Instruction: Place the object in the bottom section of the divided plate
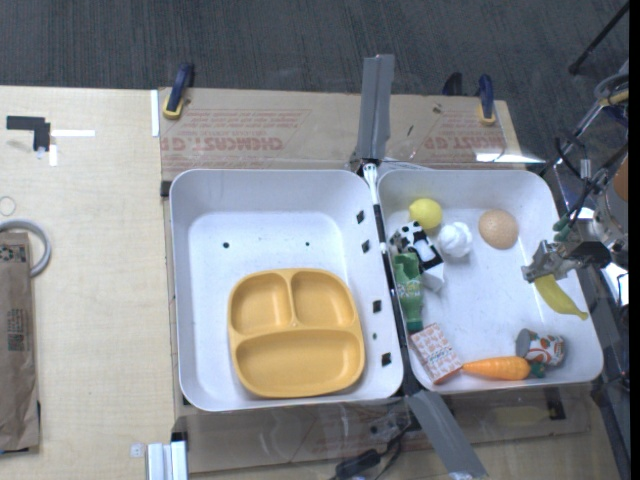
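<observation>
The yellow divided plate (295, 330) lies in the left bin (200, 268), its wide bottom section (300, 361) facing the front and bare. My gripper (550, 261) hangs low at the right side of the right bin (470, 298). A yellow banana (561, 297) sits directly under and in front of it, its upper end meeting the gripper. Whether the banana is lifted or resting on the bin floor cannot be told.
The right bin also holds a lemon (425, 212), a tan egg (498, 228), a white lump (456, 239), a black-and-white toy (414, 242), a green packet (407, 279), a red-and-white box (435, 353), a carrot (496, 369) and a small printed can (542, 348).
</observation>
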`<state>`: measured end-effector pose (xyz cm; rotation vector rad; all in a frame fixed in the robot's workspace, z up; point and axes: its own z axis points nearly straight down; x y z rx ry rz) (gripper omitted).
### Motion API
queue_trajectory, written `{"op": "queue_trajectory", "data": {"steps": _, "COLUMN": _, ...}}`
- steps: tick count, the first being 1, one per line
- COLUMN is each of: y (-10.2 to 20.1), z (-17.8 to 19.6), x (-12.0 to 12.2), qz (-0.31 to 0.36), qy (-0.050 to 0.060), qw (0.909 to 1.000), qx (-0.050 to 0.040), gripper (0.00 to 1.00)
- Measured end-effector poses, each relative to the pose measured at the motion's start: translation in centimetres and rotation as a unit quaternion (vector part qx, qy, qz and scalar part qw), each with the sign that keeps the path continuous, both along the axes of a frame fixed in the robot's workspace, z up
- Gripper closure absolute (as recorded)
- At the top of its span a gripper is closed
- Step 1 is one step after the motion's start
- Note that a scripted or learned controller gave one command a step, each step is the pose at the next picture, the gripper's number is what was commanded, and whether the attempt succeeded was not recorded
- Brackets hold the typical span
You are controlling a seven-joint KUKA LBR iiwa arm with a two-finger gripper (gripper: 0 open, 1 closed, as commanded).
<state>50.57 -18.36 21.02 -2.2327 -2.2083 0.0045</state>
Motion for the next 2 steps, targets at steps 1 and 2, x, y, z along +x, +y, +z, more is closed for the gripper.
{"op": "queue_trajectory", "data": {"steps": 1, "y": 8.1, "z": -5.6, "x": 0.1, "qz": -0.155, "qy": 0.002, "qw": 0.9879, "qx": 0.0, "gripper": 1.0}}
{"op": "queue_trajectory", "data": {"steps": 2, "y": 8.1, "z": -12.1, "x": -0.1, "qz": 0.002, "qy": 0.001, "qw": 1.0, "qx": 0.0006, "gripper": 1.0}}
